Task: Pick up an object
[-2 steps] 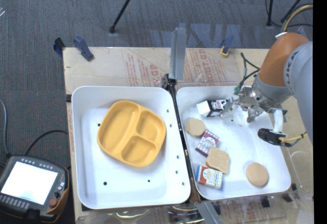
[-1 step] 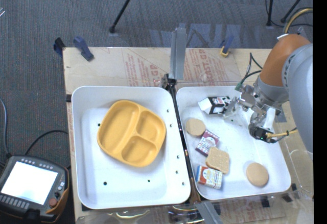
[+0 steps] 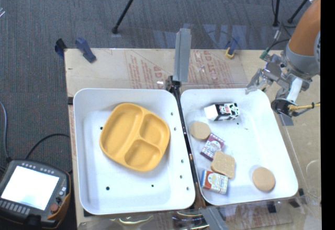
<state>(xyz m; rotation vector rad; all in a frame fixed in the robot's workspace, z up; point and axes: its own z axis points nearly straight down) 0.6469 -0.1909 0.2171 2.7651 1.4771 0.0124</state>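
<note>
Gripper (image 3: 260,81) at upper right of frame, above right bin (image 3: 280,134) far corner; fingers apart, holding nothing. Approach step, judged. Nearest candidate: milk carton (image 3: 222,111), upper middle of bin. Next: descend, centre over carton, close.

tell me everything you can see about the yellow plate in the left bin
The yellow plate is a rounded, divided tray that looks like matte plastic, with three compartments: one long one along its left side and two smaller ones on the right. It lies flat, right side up, turned at a slant, near the middle of the left bin. It rests on the bin's floor and holds nothing. No other object touches it.
</note>
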